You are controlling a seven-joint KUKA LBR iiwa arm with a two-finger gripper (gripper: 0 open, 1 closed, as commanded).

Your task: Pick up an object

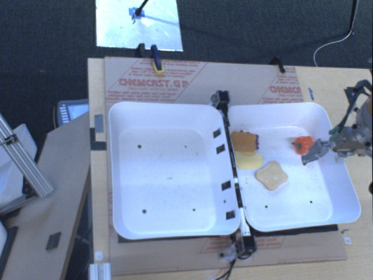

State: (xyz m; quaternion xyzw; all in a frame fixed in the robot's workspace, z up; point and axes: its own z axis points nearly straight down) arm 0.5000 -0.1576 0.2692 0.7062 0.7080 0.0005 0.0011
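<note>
Several small objects lie in the right bin. An orange-red piece sits toward the bin's right side. A brown and orange block with a purple end lies near the divider, with a flat yellow piece just below it. A tan, bread-shaped piece rests in the middle. My gripper reaches in from the right edge, low over the bin floor, its tip right beside the orange-red piece on that piece's lower right. Nothing visibly hangs from it.
The left bin stands beside the right one, joined along a middle rim with black clips. Both rest on a cardboard sheet on the bench. A shiny plate lies beyond the bench.
</note>
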